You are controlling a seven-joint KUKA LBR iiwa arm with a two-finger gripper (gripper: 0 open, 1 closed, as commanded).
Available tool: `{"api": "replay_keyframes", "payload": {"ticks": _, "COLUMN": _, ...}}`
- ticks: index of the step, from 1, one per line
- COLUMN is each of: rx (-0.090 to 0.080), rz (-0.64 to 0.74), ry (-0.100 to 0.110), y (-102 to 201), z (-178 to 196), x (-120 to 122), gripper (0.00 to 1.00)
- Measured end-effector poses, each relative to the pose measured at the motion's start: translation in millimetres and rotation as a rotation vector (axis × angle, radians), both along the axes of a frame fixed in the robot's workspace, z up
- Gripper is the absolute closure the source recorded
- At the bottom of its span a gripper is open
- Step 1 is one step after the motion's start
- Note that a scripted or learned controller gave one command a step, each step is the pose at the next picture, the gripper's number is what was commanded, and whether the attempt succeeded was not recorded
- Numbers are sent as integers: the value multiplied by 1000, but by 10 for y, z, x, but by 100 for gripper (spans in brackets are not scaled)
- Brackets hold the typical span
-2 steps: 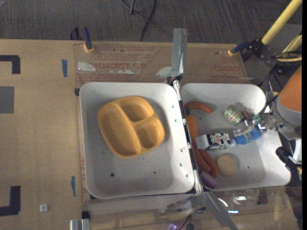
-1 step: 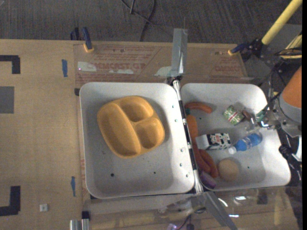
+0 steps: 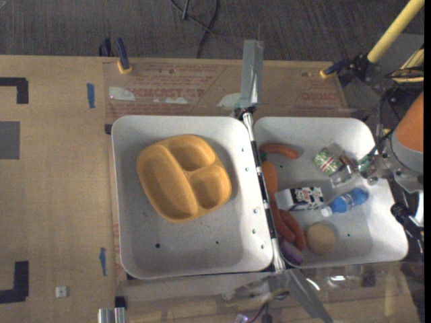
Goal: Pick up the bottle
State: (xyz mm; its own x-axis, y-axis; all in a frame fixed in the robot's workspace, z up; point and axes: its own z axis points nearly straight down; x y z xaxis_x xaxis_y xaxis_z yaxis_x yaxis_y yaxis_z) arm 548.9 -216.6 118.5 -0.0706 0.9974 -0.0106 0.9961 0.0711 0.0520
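Bottle (image 3: pixel 345 201) — a small clear one with a blue label and a white cap — lies on its side on the floor of the right bin (image 3: pixel 363 244), cap end pointing toward the milk carton (image 3: pixel 300 198), which lies just beside it on the side nearer the left bin (image 3: pixel 135 247). Everything else can be placed from the bottle: a round tan ball (image 3: pixel 321 237) sits near it toward the bin's front edge, and beyond the carton a row of orange and red sausage shapes (image 3: pixel 288 225) runs along the wall between the two bins, with another sausage (image 3: pixel 279 151) farther back. A small green-and-red can (image 3: pixel 328 160) rests behind the bottle, toward the bin's far wall. The gripper (image 3: pixel 360 170) hangs over the bin just behind the bottle and beside the can, at the end of the grey arm (image 3: pixel 407 147) with its orange band; whether its jaws are apart or together cannot be told from this blurred view, and nothing can be seen held. The bottle itself lies apart from the tool, on the bin floor. Well apart from the bottle, the left bin holds a yellow divided tray (image 3: pixel 183 177) — three compartments, sitting tilted toward the bin's back corner.
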Motion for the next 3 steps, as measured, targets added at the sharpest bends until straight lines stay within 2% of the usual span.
{"api": "replay_keyframes", "payload": {"ticks": 1, "rx": 4, "rz": 14, "ry": 39, "y": 71, "z": -110, "x": -528, "gripper": 0}}
{"api": "replay_keyframes", "payload": {"ticks": 2, "rx": 17, "rz": -120, "ry": 16, "y": 35, "z": -146, "x": -261, "gripper": 0}}
{"api": "replay_keyframes", "payload": {"ticks": 3, "rx": 2, "rz": -139, "ry": 11, "y": 124, "z": -151, "x": 22, "gripper": 0}}
